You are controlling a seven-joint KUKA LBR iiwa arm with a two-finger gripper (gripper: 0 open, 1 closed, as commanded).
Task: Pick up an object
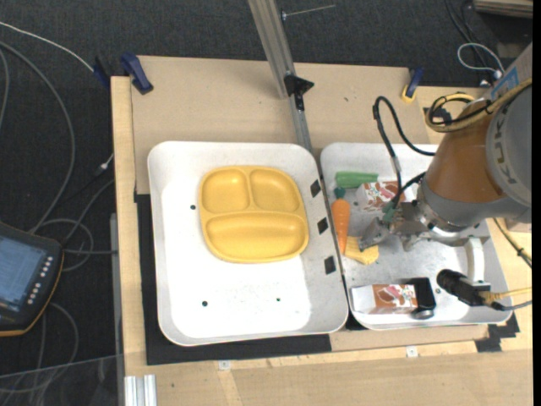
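Your hand low in right bin, reaching stage; yellow wedge just beside, carrot beyond (finger state: cannot tell). Next: confirm grasp, lift.

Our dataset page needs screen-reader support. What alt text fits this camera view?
A grey-and-orange robot arm reaches from the right over the right white bin, which holds a carrot, a green item and small packets. The left white bin holds a yellow divided plate.

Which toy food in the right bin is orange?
The carrot, lying along the left wall of the right bin. It is orange with a green top, while the wedge just below it is yellow.
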